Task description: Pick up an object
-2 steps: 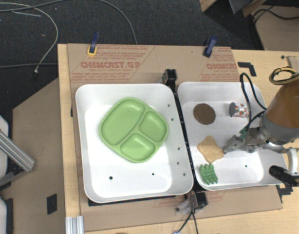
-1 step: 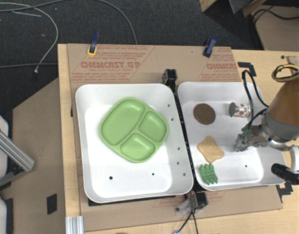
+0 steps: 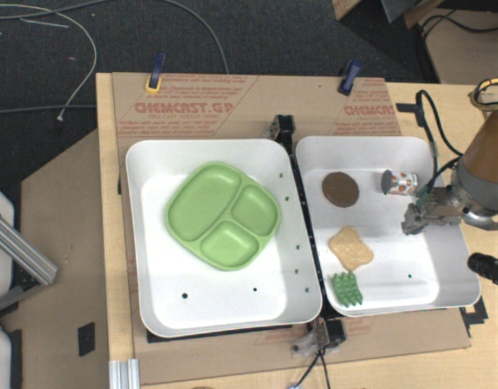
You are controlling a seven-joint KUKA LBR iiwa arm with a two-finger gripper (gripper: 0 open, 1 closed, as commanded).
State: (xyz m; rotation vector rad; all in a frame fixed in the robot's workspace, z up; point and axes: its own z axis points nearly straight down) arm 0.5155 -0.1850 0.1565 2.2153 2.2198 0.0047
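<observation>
Divided plate (image 3: pixel 223 215) in left bin (image 3: pixel 143 241); disc (image 3: pixel 341 190), can (image 3: pixel 400 182), cracker (image 3: pixel 350 249) in right bin (image 3: pixel 411 286).

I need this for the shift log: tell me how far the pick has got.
Done: nothing looks lifted. The brown disc, small can, cracker and green toy all lie in the right bin; the green divided plate sits in the left bin. In hand: the gripper is low at the right bin's right side, below the can, with nothing visibly held. Left: grasp and lift one item.
</observation>
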